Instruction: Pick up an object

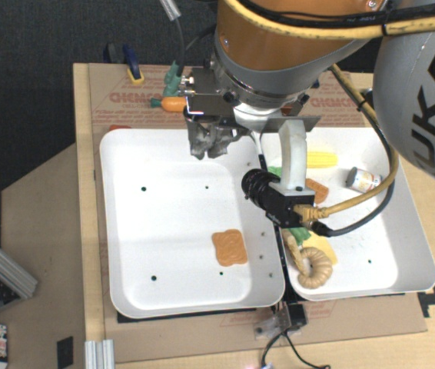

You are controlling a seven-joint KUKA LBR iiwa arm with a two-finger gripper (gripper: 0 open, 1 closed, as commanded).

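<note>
Hung over the back of the left bin, end effector, grip state impossible to tell. Lay flat near that bin's front, orange waffle piece: probably light, stiff, best pinched across its edges.

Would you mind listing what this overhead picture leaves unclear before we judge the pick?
- Gripper: its fingertips merge into a dark blur, so their state is unreadable.
- Right bin: the arm and its black cable fitting cover its left part, hiding part of the yellow corn and an orange piece.
- Small bottle: too small to read its label.
</note>
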